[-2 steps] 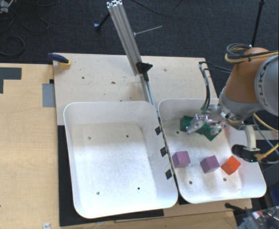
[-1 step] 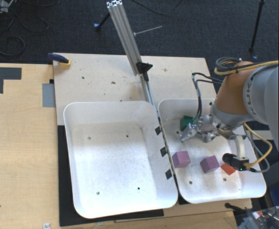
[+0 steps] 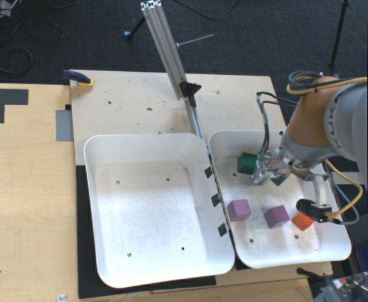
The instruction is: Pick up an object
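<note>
Hand (image 3: 262, 175) low in the right bin (image 3: 334, 251), just right of the green block (image 3: 247, 163). A green piece (image 3: 280, 180) shows on its other side. Can't tell how far open the hand is, or whether it has anything. Nearer: purple cube (image 3: 238, 209), second purple cube (image 3: 276, 216), orange block (image 3: 302, 222), all apart. Centre on the green block before you close, then lift straight and slowly.

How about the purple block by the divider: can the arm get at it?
Probably yes. The purple block lies in the right bin with nothing on it, and the gripper is in that bin, by the green block. The bin wall beside it might crowd the grasp.
</note>
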Action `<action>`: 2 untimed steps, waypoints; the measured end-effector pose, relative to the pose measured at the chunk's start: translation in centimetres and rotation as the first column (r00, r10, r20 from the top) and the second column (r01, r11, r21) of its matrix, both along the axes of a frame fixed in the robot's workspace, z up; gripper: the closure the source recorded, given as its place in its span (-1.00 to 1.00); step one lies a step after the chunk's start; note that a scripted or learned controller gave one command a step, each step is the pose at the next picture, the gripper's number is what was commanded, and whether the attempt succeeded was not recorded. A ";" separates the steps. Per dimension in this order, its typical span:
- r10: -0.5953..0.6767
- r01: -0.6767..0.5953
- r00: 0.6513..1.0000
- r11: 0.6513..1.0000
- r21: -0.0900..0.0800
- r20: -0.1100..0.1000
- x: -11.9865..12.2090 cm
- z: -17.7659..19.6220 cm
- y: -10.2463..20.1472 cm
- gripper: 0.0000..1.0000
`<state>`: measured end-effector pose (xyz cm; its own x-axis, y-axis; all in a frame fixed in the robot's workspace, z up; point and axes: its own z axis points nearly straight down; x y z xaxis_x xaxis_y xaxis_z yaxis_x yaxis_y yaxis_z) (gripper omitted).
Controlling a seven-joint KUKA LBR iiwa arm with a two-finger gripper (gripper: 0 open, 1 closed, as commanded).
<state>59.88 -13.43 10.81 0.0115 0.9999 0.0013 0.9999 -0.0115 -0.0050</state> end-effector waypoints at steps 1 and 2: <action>0.009 -0.009 1.000 1.000 -0.001 0.006 -0.3 4.6 0.7 1.00; 0.016 -0.016 1.000 1.000 -0.001 0.007 -0.4 8.9 0.8 1.00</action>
<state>59.45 -12.65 19.71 -0.0045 1.0000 -0.0001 1.0000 0.0045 0.0019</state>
